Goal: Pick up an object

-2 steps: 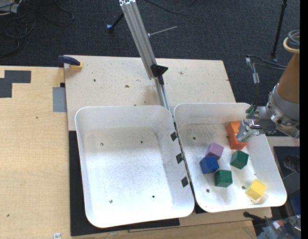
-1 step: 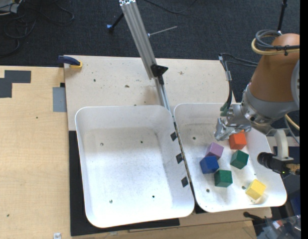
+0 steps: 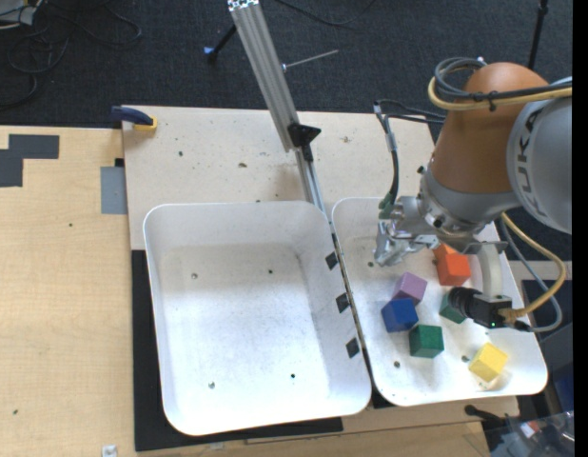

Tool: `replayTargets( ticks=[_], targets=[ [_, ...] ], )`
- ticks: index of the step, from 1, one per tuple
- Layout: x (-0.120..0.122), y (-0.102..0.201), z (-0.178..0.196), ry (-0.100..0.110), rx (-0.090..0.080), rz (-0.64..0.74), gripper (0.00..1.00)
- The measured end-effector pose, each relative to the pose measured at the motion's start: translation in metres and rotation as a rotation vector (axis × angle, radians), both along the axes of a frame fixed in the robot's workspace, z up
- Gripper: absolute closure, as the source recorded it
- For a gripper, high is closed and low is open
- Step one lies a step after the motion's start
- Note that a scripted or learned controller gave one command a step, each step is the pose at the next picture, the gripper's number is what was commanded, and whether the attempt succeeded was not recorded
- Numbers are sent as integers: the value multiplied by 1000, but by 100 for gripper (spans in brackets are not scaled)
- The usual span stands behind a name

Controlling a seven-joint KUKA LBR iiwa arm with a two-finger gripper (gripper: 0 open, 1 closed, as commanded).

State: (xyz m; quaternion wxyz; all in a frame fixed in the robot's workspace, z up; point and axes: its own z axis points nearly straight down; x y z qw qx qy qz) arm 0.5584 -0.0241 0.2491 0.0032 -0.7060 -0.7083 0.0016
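**A:** Where's the gripper (image 3: 393,244)?

**B:** Over the right bin (image 3: 399,377), low in the far corner next to the edge it shares with the left bin (image 3: 237,331). The arm (image 3: 484,141) comes down to it from the right side of the view.

**A:** Open or closed?

**B:** I cannot tell, because the metal parts blur together from this angle. I can see no block inside it.

**A:** And the blocks?

**B:** All five are in the right bin. The orange block (image 3: 453,267) is just beside the gripper, toward the bin's right edge and partly under the wrist. The purple block (image 3: 411,287) lies near the bin's middle, a little nearer the camera than the gripper and apart from it.

**A:** And the others?

**B:** The blue block (image 3: 400,313) is against the purple one on its near side, and they seem to touch. The green block (image 3: 427,340) is just beside the blue, closer to the near edge. The yellow block (image 3: 488,362) sits by the near right corner, well apart from the gripper.
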Motion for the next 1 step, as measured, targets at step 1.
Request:
replayTargets(
  ticks=[1],
  targets=[
    [21,45,3,-6,-2,0,100]
  ],
)
